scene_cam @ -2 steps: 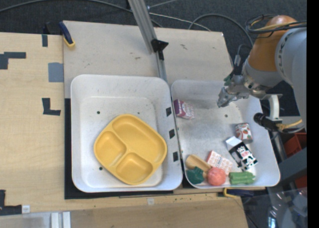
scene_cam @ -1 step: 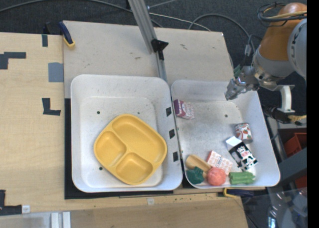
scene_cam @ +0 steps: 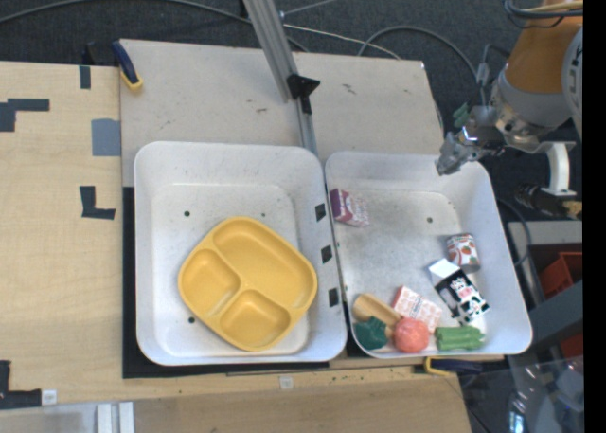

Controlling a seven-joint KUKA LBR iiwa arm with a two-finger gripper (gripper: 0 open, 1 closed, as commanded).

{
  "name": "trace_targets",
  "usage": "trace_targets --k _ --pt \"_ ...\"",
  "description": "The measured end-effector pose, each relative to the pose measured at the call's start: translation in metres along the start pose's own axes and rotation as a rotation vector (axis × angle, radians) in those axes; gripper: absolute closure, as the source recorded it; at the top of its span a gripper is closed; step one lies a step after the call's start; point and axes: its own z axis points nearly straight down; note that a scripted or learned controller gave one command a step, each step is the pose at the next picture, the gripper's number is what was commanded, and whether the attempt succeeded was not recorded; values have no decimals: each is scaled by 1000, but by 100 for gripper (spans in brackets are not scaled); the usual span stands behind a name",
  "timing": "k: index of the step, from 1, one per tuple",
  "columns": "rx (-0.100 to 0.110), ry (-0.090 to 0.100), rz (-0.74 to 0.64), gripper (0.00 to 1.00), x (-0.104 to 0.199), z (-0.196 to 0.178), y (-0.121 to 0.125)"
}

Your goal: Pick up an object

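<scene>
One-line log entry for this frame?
arm: at right bin far right corner | hand: above rim, nothing seen held | right bin: small items clustered near edge | left bin: yellow tray

A robot arm (scene_cam: 540, 71) with a rounded, pale grey casing. A glossy orange band (scene_cam: 554, 19) wraps the casing above the wrist, and thin dark cables loop over its top. The wrist narrows to a small, dark grey metal end effector (scene_cam: 453, 158), blurred, with a speck of green beside it.
</scene>
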Motion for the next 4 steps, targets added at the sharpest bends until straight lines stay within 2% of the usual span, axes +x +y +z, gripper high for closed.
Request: trace_targets --k 1,2,3,4 --pt "-2 -1 0 100 0 -54 2" --pt "5 2 -4 100 62 -44 -10" --pt "6 2 -3 100 110 -44 -27" --pt "8 1 -3 100 155 -26 -36"
